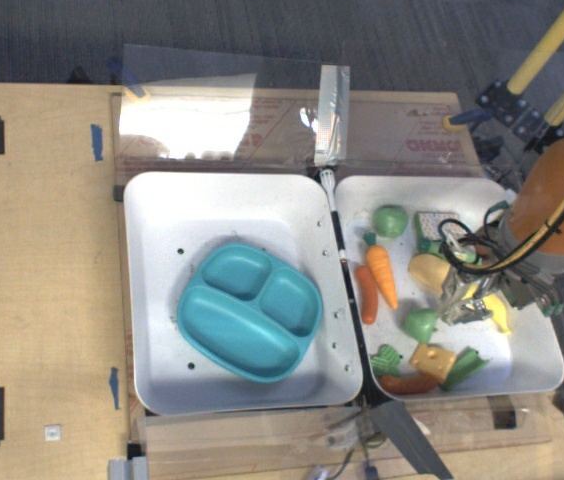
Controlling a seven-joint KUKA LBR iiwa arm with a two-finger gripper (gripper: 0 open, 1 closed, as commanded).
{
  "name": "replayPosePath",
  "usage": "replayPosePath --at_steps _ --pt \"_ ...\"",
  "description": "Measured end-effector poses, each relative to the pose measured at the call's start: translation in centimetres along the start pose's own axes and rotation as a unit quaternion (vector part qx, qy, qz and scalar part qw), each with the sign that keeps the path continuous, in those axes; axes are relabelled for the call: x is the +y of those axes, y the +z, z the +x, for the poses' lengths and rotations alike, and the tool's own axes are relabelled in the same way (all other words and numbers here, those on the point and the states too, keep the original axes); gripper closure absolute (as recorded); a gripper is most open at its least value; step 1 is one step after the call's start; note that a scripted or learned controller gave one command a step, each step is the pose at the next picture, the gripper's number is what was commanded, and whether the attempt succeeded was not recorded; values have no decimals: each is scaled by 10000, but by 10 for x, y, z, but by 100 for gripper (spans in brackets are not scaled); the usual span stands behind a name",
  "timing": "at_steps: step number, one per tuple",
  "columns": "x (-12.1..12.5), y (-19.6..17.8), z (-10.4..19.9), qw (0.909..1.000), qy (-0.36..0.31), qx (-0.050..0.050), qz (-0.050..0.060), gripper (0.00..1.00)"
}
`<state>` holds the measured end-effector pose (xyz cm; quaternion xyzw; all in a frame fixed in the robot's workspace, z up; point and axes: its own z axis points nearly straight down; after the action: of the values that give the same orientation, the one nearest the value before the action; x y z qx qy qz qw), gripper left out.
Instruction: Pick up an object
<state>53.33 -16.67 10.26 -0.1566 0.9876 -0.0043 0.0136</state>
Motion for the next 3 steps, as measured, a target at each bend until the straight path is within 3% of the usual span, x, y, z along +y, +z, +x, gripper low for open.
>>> replayPosePath --at_steps 1,2,3 --pt "42 -124 -25 9994 -335 47 -36 100" --pt "106 -148 -78 9978 -655 71 -65 100" --pt "98 -162 -179 9971 -755 77 -71 100"
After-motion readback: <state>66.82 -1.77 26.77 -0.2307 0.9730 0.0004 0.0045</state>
